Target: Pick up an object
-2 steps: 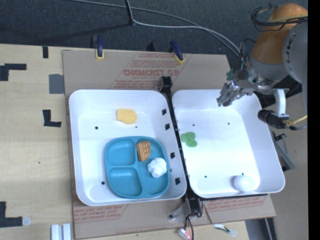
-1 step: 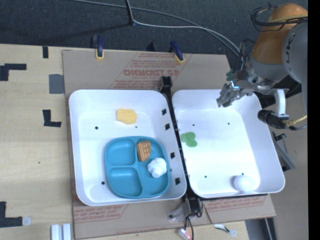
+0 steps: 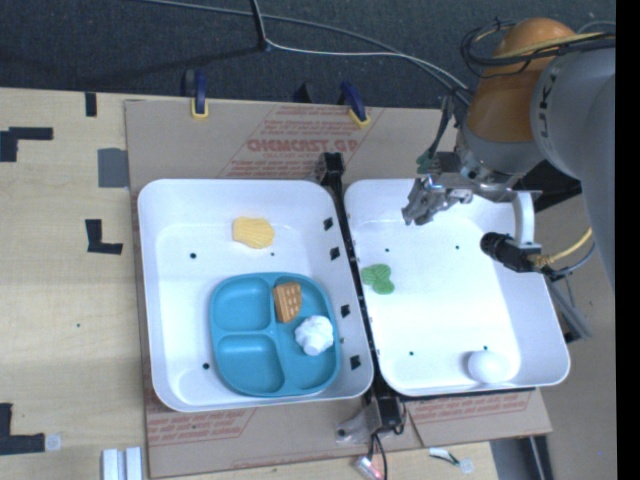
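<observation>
My gripper [image 3: 418, 210] hangs over the far part of the right bin [image 3: 520, 308], with nothing visible between its fingers. A green leafy object [image 3: 378, 279] lies in the right bin near its left wall, below and left of the gripper. A white ball [image 3: 489, 366] rests at the bin's near right corner. In the left bin [image 3: 160, 268] a yellow object [image 3: 253, 232] lies on the floor. A blue divided tray [image 3: 270, 336] there carries a tan waffle-like piece [image 3: 287, 301] and a white crumpled object [image 3: 315, 335].
The two bins stand side by side on a cardboard sheet [image 3: 290, 143] clamped at its far edge. A black divider clip [image 3: 330, 168] sits between the bins. Cables [image 3: 330, 38] run across the dark background behind.
</observation>
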Controlling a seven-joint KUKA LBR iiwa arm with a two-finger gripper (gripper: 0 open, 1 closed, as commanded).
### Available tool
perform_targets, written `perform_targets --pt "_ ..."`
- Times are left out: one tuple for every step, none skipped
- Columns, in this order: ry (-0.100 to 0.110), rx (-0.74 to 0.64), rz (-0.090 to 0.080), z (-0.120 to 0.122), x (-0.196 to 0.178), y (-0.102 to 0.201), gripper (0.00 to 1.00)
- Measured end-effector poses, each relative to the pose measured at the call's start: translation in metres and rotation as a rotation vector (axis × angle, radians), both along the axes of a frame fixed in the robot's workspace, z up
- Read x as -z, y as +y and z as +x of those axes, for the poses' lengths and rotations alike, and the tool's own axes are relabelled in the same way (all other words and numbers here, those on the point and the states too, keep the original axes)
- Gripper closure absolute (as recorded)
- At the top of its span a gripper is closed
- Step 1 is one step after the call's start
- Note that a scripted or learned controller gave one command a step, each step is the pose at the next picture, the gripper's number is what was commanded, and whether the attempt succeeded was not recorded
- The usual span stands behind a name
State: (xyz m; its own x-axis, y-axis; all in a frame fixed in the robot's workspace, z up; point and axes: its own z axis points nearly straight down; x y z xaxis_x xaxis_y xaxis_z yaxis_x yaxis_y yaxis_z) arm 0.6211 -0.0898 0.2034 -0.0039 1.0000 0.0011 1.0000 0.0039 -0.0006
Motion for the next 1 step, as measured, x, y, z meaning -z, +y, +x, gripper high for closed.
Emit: perform_targets --pt "-0.002 0.000 0.000 -0.0163 -0.0147 0.0490 1.00"
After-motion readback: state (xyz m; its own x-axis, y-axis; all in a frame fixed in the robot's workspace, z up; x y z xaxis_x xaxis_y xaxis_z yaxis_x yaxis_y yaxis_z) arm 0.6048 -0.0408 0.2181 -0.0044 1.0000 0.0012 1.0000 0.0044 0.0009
